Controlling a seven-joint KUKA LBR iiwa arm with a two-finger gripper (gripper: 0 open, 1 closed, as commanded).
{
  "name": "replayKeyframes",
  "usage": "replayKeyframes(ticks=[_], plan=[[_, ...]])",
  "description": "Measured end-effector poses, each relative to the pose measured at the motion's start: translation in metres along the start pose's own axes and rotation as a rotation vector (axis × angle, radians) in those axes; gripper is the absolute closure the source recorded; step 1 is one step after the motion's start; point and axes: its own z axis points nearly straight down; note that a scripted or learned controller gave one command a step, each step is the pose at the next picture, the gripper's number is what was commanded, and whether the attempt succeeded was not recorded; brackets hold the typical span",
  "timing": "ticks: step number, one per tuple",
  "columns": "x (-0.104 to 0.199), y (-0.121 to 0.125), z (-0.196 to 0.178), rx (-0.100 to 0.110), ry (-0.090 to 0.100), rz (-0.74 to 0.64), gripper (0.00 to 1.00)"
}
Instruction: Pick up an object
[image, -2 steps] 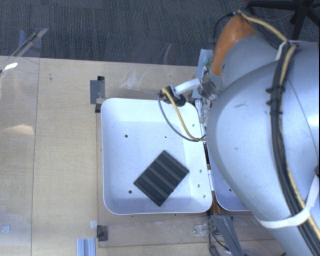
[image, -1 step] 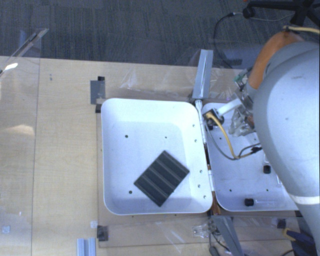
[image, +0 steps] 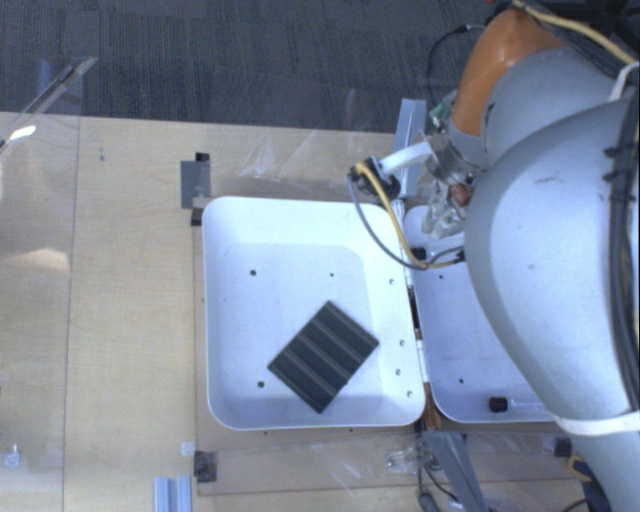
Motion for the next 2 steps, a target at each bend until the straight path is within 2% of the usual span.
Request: replayKeyframes(ticks=[1, 2], plan=[[0.000, 0.000, 0.000, 0.000, 0.000, 0.000, 0.00], [0.007, -0.023, 0.036, 0.001, -0.002, -0.013, 0.00]])
